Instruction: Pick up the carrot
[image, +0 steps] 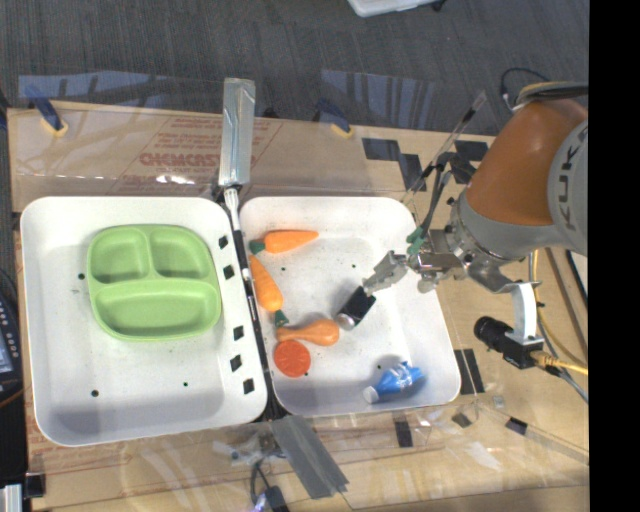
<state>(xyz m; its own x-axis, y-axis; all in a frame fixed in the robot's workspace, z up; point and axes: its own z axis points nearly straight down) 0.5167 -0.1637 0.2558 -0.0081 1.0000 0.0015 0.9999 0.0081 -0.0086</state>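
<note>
Camera view: end effector (352, 308) hovered mid-frame, state unclear; approach step, next shift left toward carrot (288, 240).

Grey arm (520, 190) reaching from the right, claw (352, 305) angled down-left, wrist low

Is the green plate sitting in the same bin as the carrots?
No, the green plate lies in the left bin, while the carrots lie in the right bin.
</note>
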